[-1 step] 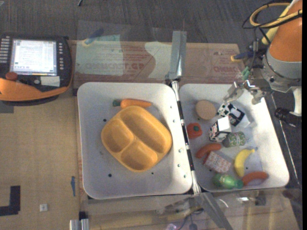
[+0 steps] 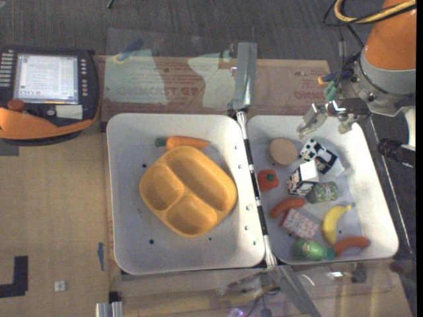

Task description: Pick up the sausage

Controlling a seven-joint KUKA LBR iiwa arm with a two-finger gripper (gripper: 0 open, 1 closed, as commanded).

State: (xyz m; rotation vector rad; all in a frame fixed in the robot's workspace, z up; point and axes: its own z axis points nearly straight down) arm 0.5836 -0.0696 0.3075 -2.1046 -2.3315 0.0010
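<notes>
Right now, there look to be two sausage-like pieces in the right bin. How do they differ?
The upper sausage lies near the bin's left side, beside the pink box; the lower sausage lies by the front right corner, below the banana. The upper one tilts more steeply; the lower one lies nearly level. The upper one looks redder, the lower more orange. Both are small, rounded, and untouched, far from the gripper.

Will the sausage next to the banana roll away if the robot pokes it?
Probably a little. The sausage looks round and smooth, so a poke may roll or slide it. It seems like stiff toy plastic, likely light. The bin wall close by should stop it.
</notes>
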